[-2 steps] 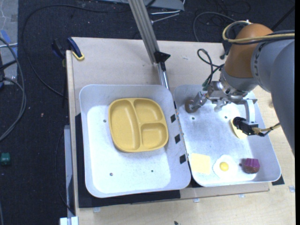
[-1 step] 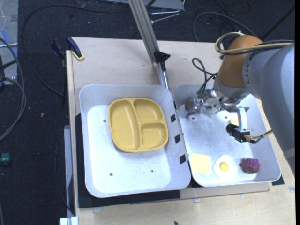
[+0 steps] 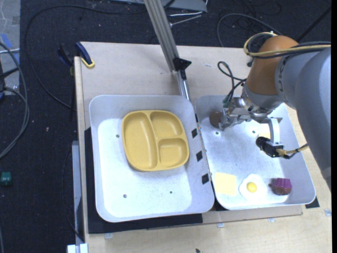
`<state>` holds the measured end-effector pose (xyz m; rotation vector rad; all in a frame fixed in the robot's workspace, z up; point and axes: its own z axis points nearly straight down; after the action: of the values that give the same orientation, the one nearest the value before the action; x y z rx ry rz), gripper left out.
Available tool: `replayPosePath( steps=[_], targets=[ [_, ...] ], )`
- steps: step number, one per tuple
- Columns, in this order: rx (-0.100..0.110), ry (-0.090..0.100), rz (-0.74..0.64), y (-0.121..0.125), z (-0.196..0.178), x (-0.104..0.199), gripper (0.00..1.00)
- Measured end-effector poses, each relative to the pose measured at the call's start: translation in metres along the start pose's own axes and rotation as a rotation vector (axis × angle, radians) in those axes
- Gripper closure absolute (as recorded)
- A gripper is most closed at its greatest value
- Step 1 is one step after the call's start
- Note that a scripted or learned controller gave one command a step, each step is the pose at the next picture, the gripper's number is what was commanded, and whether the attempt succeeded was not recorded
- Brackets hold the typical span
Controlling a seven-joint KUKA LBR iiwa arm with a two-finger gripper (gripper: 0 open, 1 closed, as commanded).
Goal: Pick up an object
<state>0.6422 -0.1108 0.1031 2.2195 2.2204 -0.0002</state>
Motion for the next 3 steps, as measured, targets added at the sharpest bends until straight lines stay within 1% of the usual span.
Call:
replayPosePath(
  steps=[1, 2, 3],
  targets=[
    [-0.006, 0.0, -0.003, 0.011, -0.049, 0.001, 1.0],
    [-0.006, 0.001, -0.004, 0.011, -0.098, 0.01, 1.0],
    [-0.006, 0.0, -0.003, 0.003, -0.156, 0.01, 1.0]
  ],
)
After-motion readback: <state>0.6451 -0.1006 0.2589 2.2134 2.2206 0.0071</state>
